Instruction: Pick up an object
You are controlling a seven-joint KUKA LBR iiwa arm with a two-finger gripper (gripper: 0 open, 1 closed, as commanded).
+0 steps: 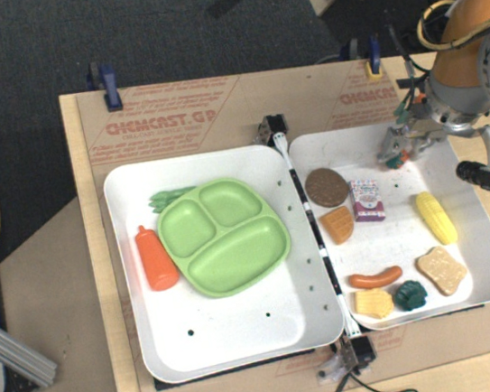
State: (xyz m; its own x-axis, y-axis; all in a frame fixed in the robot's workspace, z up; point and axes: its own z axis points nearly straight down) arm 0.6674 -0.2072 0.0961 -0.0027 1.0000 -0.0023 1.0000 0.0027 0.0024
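While positioned over the right bin's point(488, 236) far corner, the hand point(395, 151) is seen | grip state: cannot be determined | corn cob point(435, 217): lying nearby in bin.

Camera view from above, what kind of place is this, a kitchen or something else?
Probably a robot lab bench, not a kitchen: two white bins sit on a clamped board, the food looks like toys, such as the corn cob, and a gripper reaches in.

Green divided plate point(224, 237), orange-red bottle point(155, 258), yellow corn point(435, 217), brown round patty point(326, 187) — both bins point(222, 347) white, bench point(205, 114) tan.
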